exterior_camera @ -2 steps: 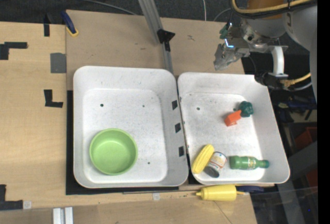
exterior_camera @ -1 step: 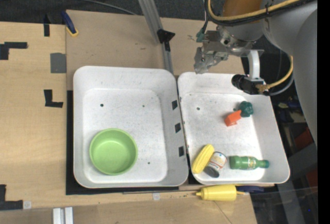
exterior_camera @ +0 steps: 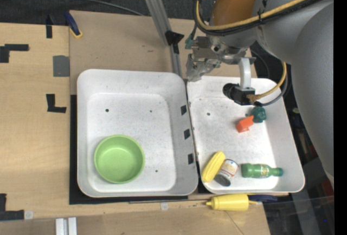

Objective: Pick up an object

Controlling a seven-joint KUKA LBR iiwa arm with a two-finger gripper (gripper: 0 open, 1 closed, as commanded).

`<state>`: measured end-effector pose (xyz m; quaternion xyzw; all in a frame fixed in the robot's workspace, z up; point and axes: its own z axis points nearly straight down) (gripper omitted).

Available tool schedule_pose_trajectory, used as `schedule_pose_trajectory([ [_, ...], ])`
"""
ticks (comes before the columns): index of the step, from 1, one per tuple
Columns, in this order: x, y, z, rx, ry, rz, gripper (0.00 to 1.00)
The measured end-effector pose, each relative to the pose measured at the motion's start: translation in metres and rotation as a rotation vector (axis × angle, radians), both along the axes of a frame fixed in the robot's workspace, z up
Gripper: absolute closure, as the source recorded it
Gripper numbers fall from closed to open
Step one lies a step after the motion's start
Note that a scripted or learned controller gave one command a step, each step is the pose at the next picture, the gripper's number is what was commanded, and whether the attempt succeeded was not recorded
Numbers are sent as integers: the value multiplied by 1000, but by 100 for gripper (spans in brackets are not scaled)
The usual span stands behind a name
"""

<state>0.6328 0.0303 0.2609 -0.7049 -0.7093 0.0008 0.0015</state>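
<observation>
My gripper (exterior_camera: 195, 70) hangs over the far edge where the two white bins meet, at the top left corner of the right bin (exterior_camera: 271, 144). Nothing shows in its grasp. In the right bin lie a small orange toy with a green top (exterior_camera: 248, 122) near the middle, and along the near edge a yellow corn cob (exterior_camera: 213, 167), a small can (exterior_camera: 227, 170) and a green bottle (exterior_camera: 261, 171). The left bin (exterior_camera: 130, 93) holds a green bowl (exterior_camera: 119, 159) in its near left corner.
A yellow mustard bottle (exterior_camera: 230, 202) lies on the bench just outside the right bin's near edge. A slanted metal pole (exterior_camera: 157, 9) rises behind the bins. The arm's black cable fitting (exterior_camera: 237, 93) hangs over the right bin's far part.
</observation>
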Motion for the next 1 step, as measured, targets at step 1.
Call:
schedule_pose_trajectory([
  [1, -18, 55, -14, 0, 1, 0, 100],
])
